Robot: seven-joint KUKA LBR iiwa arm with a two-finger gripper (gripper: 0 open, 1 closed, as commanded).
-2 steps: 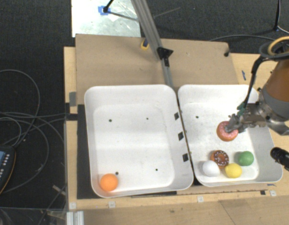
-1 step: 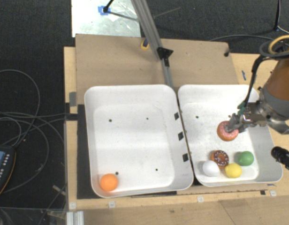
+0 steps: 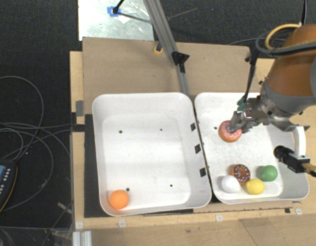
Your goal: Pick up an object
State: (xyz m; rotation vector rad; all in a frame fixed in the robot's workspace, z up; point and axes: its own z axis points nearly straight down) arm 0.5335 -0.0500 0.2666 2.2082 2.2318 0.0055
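Observation:
A pink frosted donut [image 3: 228,132] lies in the right bin [image 3: 213,100], toward its middle. My gripper [image 3: 239,122] sits right at the donut's upper right edge and covers part of it. I cannot make out whether the donut is gripped or just lies below the gripper. Along the right bin's front edge lie a brown sprinkled donut [image 3: 241,172], a green ball [image 3: 269,173], a yellow ball [image 3: 255,187] and a white ball [image 3: 230,184]. An orange ball [image 3: 119,199] rests in the front left corner of the left bin [image 3: 142,99].
A grey tripod leg [image 3: 165,29] slants down across the bench to the bins' back rims. A black fitting [image 3: 289,158] on the arm hangs over the right bin's right side. Cables [image 3: 24,137] and a handheld pendant [image 3: 1,181] lie on the floor at the left.

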